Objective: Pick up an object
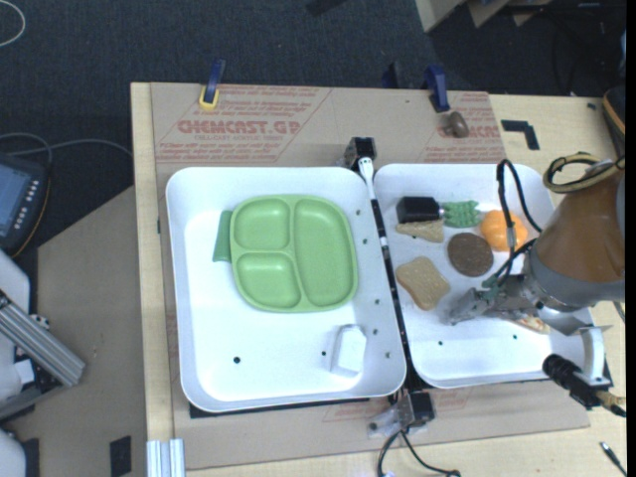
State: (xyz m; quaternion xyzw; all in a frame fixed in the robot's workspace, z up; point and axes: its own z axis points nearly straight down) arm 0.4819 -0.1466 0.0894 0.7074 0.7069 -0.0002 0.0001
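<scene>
Now | gripper (467,308) is hovering low in right bin (437,366), can't tell its state | bread slice (424,282) is lying just beside, left of it | prob. light, soft, flat; better pinching across edges.

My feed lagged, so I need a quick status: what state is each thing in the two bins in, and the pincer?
Green divided plate: flat, upright, left bin.
White block: left bin, near front edge.
Toast slice: lying flat, right bin.
Brown round patty: flat, beside orange.
Pincer: low in the right bin, grip unclear.
</scene>
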